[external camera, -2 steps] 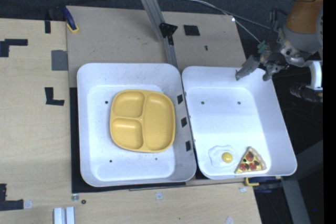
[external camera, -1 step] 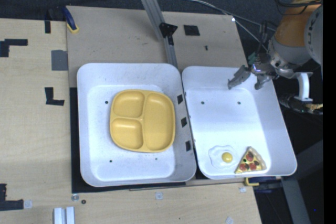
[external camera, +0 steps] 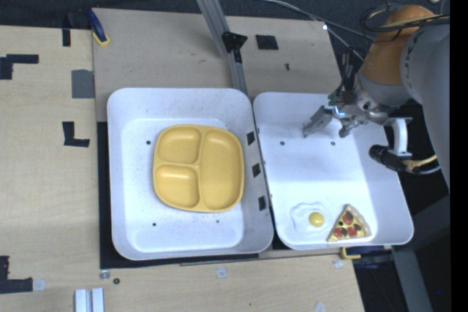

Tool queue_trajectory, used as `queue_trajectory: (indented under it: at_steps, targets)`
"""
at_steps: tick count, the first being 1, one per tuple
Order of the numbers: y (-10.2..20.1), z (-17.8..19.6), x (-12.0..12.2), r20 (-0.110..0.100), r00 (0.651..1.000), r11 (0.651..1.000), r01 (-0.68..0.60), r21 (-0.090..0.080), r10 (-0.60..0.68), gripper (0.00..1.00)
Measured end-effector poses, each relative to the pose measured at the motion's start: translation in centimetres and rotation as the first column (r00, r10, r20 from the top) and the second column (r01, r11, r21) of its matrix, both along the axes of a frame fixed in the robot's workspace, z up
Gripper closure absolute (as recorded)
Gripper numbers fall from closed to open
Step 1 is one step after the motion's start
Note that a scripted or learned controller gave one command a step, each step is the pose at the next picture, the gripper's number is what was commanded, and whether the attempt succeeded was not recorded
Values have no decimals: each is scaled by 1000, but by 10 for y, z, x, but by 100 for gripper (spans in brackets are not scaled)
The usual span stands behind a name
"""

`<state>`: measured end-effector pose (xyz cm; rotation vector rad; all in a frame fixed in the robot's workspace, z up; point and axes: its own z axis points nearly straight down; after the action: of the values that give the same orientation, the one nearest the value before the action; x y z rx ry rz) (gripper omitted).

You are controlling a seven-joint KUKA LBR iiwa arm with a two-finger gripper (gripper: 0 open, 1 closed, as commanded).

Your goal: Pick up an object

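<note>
Fried egg [external camera: 310, 217], toy, white with a yellow yolk: lies flat in the lower part of the right bin [external camera: 314, 157], lower right of the frame. One of two candidates for picking.

Pizza slice [external camera: 349, 223], toy, red and yellow: just beside the egg on its right, close to the bin's lower right corner. Second candidate.

Gripper [external camera: 330, 126]: over the upper part of the right bin, well apart from both toys. Its two fingers are spread with a clear gap between them and nothing in that gap.

Arm [external camera: 409, 62], grey with orange band: enters from the upper right of the frame.

Yellow tray [external camera: 198, 167], three compartments: centre of the left bin [external camera: 131, 157], nothing seen in its compartments.

Step in hand, as judged: approach; no grasp yet made. The next move calls for travel toward the frame's lower edge to stand over the egg or the slice, then a descent with fingers either side. Both toys are low and flat, so the grip may slip.
</note>
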<state>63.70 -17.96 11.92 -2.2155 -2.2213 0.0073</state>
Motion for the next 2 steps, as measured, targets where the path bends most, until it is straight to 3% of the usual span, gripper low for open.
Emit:
queue_trajectory:
  at_steps: [1,2]
  targets:
    - [0,14,1,5,1000,1000,-1,-1,1,100]
    - [2,77,5,11,1000,1000,1,-1,-1,100]
